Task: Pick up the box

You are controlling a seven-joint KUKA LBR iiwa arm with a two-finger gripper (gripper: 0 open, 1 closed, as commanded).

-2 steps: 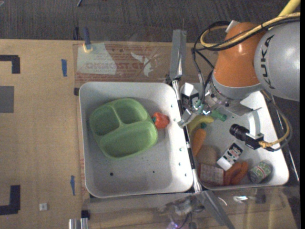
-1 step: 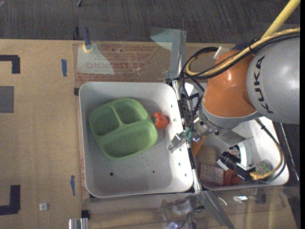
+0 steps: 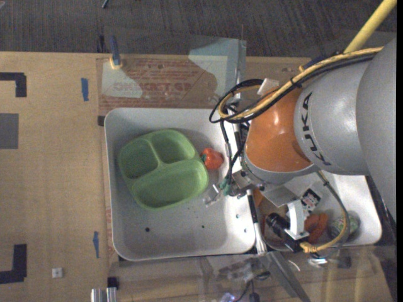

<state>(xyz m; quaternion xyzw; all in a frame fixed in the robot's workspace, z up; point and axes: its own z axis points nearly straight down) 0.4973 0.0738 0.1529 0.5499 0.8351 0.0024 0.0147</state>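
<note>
My gripper [image 3: 218, 191] hangs below the orange wrist band, over the right edge of the left bin [image 3: 126, 231], just right of the green divided plate [image 3: 164, 167]. Nothing shows between it and the bin floor. The arm covers most of the right bin [image 3: 371, 228]. Under the wrist a brown, flat-sided piece [image 3: 275, 197] peeks out, perhaps the box, with a small white item with dark print [image 3: 310, 200] beside it; I cannot tell which is the box.
A small orange-red object [image 3: 213, 158] lies against the plate's right rim. In the right bin, an orange thing [image 3: 318, 223] and a greenish thing [image 3: 350, 223] sit near the front wall. The wall between the bins runs right beside the gripper.
</note>
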